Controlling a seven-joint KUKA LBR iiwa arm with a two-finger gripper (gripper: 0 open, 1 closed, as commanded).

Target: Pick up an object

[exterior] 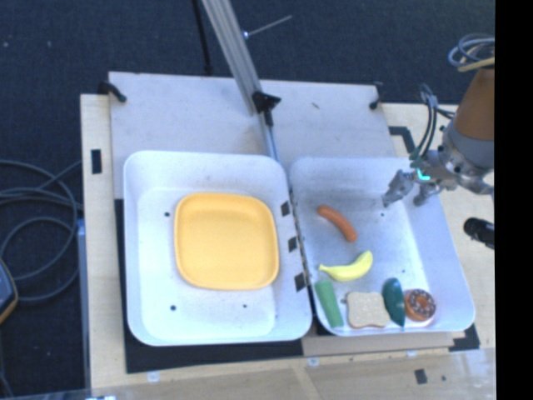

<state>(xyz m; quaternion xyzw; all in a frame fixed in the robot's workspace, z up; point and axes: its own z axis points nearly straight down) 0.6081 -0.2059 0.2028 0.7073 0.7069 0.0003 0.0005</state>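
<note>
The right bin (433,240) holds an orange sausage (336,222), a yellow banana (348,267), a light green cucumber (328,303), a slice of bread (365,309), a dark green pepper (393,301) and a chocolate doughnut (419,305). My gripper (410,189) hangs over that bin's upper right corner, well above and to the right of the sausage. Its two fingers are spread apart with nothing between them.
A yellow square plate (226,241) lies in the left bin (146,223). A slanted metal pole (236,47) runs from the top down to the gap between the bins. Cables lie on the dark floor at left.
</note>
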